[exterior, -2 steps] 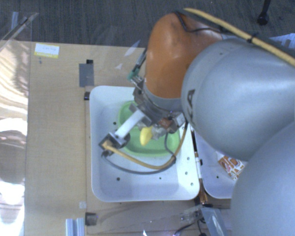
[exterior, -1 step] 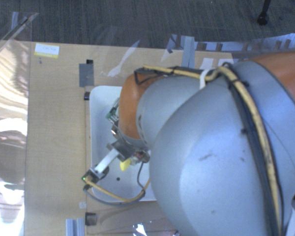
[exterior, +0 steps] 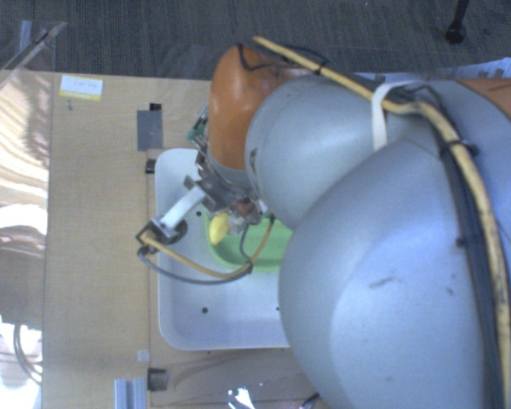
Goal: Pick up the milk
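We see the grey arm (exterior: 383, 228) filling the right of the view, its orange band (exterior: 230, 109) hanging over the far end of a white bin (exterior: 183, 313) on the table (exterior: 94, 254). The gripper (exterior: 226, 207) sits low inside that bin, just beside a yellow object (exterior: 218, 227) and a green one (exterior: 260, 241). We cannot tell how the gripper stands, nor pick out the milk.
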